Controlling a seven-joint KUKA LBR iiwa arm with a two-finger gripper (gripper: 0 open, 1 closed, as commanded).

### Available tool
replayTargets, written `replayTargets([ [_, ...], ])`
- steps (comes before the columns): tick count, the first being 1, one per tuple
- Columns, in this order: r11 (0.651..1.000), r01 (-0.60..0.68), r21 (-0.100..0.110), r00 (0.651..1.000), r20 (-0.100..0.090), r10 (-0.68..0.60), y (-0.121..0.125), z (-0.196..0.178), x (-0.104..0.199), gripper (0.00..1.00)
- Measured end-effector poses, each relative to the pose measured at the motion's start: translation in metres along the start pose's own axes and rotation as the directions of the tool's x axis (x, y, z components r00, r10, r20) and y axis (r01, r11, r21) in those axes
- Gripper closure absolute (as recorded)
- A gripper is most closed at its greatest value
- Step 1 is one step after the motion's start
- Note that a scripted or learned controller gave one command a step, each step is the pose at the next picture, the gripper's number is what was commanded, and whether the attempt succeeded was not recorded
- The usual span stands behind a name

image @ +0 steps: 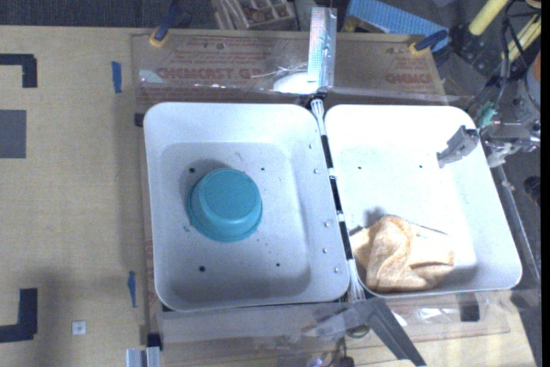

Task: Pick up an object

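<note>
A teal bowl [225, 203] lies upside down in the middle of the left bin [163, 133]. A crumpled tan cloth [400, 253] rests in the near part of the right bin [387, 133], close to the divider. My gripper [458, 145] reaches in over the right bin's far right rim, high above the floor. It is up and to the right of the cloth, well apart from it. Nothing shows in its grasp.
A clear plastic panel and a cardboard sheet [223, 73] run along the back of both bins. Cables and clutter [516, 30] crowd the far right by the arm. The wooden bench top [60, 211] stretches out left of the bins.
</note>
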State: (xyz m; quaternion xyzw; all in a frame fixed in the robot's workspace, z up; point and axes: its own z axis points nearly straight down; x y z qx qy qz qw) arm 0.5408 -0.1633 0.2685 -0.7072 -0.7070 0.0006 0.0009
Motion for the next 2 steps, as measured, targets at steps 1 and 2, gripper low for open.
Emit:
replayTargets([
  [1,1.000,-0.024,-0.001,1.000,0.001,0.024,-0.033,0.074,0.031,0.00],
  [2,0.970,-0.244,-0.002,0.970,0.001,0.244,0.010,0.009,0.019,0.00],
])
